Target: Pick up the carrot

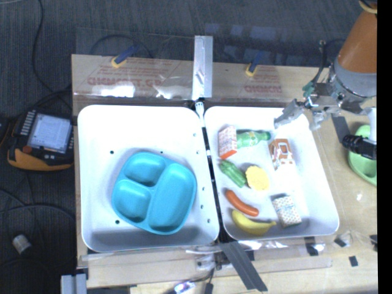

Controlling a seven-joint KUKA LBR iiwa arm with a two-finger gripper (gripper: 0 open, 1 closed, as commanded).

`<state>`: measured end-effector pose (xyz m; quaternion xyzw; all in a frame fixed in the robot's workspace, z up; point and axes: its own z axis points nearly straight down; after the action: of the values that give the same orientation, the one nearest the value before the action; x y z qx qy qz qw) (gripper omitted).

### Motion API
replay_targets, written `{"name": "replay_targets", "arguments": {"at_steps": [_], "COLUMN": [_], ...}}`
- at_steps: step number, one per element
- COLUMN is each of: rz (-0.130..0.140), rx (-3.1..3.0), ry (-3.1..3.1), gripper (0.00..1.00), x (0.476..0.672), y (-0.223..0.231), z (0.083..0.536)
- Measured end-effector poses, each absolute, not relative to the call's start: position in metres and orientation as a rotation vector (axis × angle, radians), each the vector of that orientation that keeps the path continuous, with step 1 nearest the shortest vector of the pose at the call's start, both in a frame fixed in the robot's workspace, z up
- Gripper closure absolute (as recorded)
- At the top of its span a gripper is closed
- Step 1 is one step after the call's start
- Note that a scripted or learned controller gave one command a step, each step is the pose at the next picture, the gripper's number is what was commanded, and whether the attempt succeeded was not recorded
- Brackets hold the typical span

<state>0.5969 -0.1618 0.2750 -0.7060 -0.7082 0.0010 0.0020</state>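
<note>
Reaching in from three o'clock, your hand (300,110) hangs over the right bin's (324,182) upper rim, clear of everything; I cannot tell its state. The carrot (241,203) lies at six o'clock in that bin, just above the banana (251,225).

The grey arm (358,60) reaches in from the right, its pincer (300,112) low.

you see a grey arm (358,84) with a wide orange band (361,45) above its wrist, ending in a pale metal gripper (288,116).
</note>
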Motion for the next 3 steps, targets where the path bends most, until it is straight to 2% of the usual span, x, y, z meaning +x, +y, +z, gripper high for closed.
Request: {"name": "replay_targets", "arguments": {"at_steps": [1,2,3], "rz": [0.008,0.007,-0.028], "rx": [-2.332,-2.549,-2.862], "ry": [-2.102,-1.829,-1.248], "gripper": [0.00,0.00,0.00], "x": [0.532,0.483,0.493], "y": [-0.225,-0.215,-0.199], "z": [0.208,0.149,0.091]}}
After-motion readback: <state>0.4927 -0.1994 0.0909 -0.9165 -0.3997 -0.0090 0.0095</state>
